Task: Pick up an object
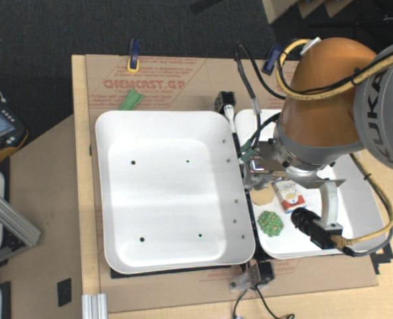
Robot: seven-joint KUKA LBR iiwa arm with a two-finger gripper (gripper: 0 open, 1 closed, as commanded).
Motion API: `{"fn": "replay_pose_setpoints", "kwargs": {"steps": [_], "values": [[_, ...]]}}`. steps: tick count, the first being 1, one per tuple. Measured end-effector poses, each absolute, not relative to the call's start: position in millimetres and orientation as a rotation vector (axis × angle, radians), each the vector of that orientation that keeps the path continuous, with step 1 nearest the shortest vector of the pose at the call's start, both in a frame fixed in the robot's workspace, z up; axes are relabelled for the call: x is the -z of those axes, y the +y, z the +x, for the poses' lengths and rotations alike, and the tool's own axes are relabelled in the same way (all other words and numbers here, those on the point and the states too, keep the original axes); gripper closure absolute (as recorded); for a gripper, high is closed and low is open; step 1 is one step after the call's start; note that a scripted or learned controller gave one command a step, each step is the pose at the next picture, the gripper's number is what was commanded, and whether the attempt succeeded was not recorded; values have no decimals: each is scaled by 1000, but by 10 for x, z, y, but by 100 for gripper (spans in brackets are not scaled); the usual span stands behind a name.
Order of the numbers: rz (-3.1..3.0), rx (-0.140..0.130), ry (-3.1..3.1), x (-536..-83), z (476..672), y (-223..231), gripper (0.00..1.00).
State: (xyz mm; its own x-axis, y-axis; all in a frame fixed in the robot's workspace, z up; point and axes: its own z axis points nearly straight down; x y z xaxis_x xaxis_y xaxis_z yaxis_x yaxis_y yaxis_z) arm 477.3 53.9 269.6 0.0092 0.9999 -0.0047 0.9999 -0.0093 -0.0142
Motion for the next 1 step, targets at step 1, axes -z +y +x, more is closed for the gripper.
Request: {"fn": "replay_pose_setpoints", "kwargs": {"steps": [1], "values": [[-2235, -11, -2203, -2174, 4776, -796, 100]]}}
